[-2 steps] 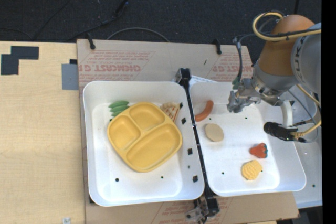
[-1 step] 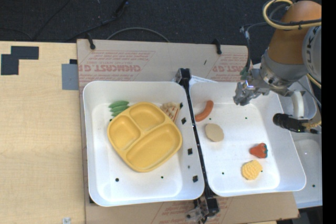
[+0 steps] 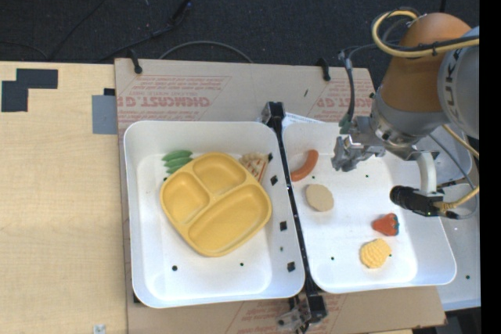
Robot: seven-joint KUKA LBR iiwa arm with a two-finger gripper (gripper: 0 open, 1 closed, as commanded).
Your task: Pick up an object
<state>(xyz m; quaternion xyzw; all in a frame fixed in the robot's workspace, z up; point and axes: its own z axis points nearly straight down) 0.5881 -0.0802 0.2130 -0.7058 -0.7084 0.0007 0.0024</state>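
So the right white bin (image 3: 427,266) has four small toy foods lying loose: an orange-red sausage (image 3: 304,165) near the divider, a beige oval potato-looking piece (image 3: 319,198) just below it, a small red pepper-like piece (image 3: 386,225), and a bumpy yellow corn-like piece (image 3: 375,253). The grey gripper (image 3: 345,158) sits over the bin's upper part, near the sausage; can't tell how it's set. The left bin (image 3: 149,262) holds a yellow divided plastic tray (image 3: 215,203). Both sit on cardboard (image 3: 196,94) on a pale wood counter (image 3: 55,207); dark floor behind.
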